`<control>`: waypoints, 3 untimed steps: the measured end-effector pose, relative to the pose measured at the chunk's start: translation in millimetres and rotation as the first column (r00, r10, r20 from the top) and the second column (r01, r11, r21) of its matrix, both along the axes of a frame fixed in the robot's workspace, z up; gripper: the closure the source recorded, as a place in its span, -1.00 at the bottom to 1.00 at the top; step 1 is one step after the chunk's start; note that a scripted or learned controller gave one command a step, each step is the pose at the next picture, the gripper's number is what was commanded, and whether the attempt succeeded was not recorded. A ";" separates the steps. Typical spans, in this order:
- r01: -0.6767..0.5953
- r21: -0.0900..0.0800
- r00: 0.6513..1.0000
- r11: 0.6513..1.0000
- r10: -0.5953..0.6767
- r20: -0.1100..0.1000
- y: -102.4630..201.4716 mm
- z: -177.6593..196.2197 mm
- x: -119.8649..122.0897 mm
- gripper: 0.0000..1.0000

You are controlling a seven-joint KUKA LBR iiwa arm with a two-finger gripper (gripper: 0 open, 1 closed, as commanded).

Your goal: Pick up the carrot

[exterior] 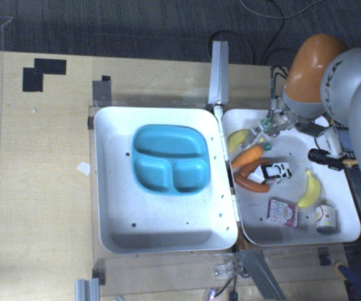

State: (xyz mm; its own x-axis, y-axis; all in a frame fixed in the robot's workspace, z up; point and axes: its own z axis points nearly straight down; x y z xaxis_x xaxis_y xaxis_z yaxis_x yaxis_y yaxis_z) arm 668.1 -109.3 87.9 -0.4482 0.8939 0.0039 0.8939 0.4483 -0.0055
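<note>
The orange carrot (247, 157) lies at a slant near the left wall of the right bin (350, 231), its green end pointing up and to the right. My gripper (264, 131) hangs just above and to the right of that green end, low over the bin's back left part. Nothing is visibly held in it. The grey arm with its orange band reaches in from the right.
Around the carrot lie a yellow-green fruit (237, 139), a red sausage (250, 184) and a black-and-white toy (279, 171). Further right are a banana (309, 190), a pink packet (282, 212) and a small can (324, 217). The left bin (111, 218) holds a blue divided tray (169, 157).
</note>
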 end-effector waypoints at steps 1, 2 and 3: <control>-0.003 -0.001 1.000 1.000 0.003 0.012 0.6 12.3 2.8 1.00; 0.156 0.000 0.988 0.988 -0.156 0.017 42.1 139.2 2.7 1.00; 0.050 0.000 0.999 0.999 -0.050 0.014 90.9 140.6 -26.0 1.00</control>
